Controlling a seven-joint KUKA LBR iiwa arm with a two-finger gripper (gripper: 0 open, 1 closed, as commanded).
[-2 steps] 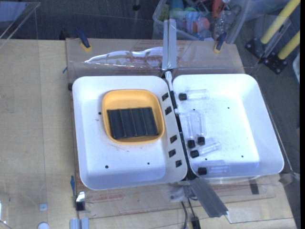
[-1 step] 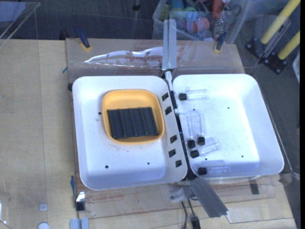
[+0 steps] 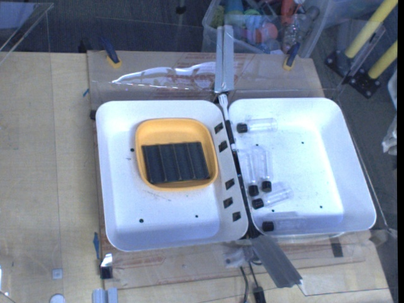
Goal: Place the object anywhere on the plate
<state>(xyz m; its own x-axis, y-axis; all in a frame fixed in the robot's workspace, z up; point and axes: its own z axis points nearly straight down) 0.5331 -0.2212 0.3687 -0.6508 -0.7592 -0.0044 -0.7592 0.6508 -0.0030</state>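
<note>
Wooden bench, two white bins. Left bin [image 3: 126, 226]: yellow plate [image 3: 146, 131] bearing a dark ridged block [image 3: 175, 161]. Right bin [image 3: 328, 169]: capped clear tubes [image 3: 259, 166]. Gripper state: cannot tell. Judged: pickup pending; a tube needs grasping

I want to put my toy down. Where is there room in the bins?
Left bin: bare floor below the plate; the plate holds a dark block. Right bin: its right half is bare. Clear tubes crowd its left side by the divider.

A robotics lab — wooden bench [image 3: 38, 169] with twin white bins [image 3: 120, 226], clear tub of toys [image 3: 265, 11] behind
</note>
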